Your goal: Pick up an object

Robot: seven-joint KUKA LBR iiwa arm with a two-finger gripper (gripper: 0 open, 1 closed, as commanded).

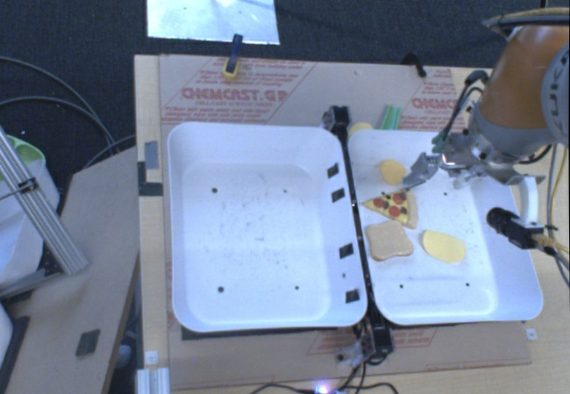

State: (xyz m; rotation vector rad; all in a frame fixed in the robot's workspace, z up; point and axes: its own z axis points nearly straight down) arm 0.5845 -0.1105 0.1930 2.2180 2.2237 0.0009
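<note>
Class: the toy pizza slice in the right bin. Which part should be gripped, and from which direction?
Grip the pizza slice across its two straight sides near the wide crust end, coming from above. It lies flat, with the bread slice close beside it.

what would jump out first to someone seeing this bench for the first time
The grey arm with its orange band reaches in from the right, its gripper hanging over the right bin. Below it lie a pizza slice, a slice of toast and two yellow pieces. The left bin beside it draws the eye by its bare white floor.
</note>
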